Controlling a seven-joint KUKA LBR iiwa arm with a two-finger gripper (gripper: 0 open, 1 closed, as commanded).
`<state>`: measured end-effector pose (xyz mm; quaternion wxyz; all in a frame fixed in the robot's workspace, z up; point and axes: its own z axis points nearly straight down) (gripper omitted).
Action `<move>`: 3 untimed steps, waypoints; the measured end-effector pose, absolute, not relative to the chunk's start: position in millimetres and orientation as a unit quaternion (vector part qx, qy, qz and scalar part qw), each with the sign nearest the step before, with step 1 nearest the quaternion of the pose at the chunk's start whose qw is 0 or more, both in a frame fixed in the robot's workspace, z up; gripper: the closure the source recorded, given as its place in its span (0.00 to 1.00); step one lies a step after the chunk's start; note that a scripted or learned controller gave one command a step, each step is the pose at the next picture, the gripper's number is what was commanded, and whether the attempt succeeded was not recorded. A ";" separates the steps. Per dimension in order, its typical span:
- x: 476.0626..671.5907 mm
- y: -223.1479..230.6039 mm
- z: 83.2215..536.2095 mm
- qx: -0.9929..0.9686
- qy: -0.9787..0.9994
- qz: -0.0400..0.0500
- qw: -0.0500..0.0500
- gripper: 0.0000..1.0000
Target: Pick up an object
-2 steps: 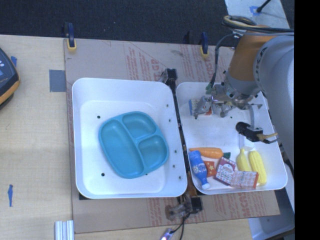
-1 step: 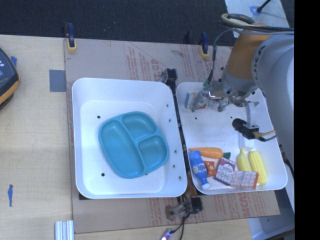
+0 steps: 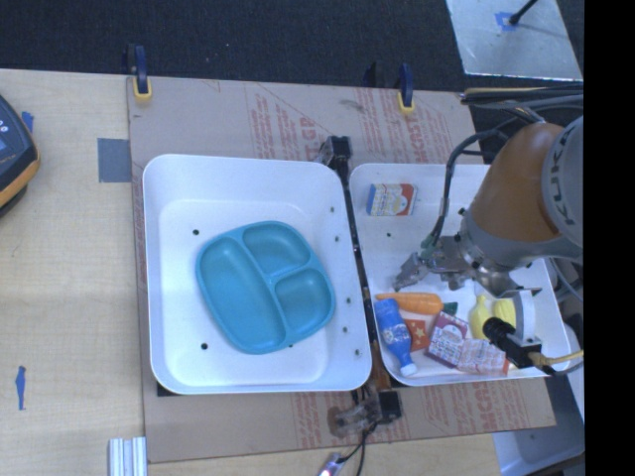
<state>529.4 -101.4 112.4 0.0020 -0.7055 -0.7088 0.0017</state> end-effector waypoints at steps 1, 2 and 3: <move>590.1 -134.4 124.1 -0.706 -0.709 0.001 0.001 0.00; 475.5 -125.5 151.0 -0.706 -0.709 0.001 0.002 0.00; 492.4 -104.2 92.6 -0.707 -0.707 0.002 -0.004 0.00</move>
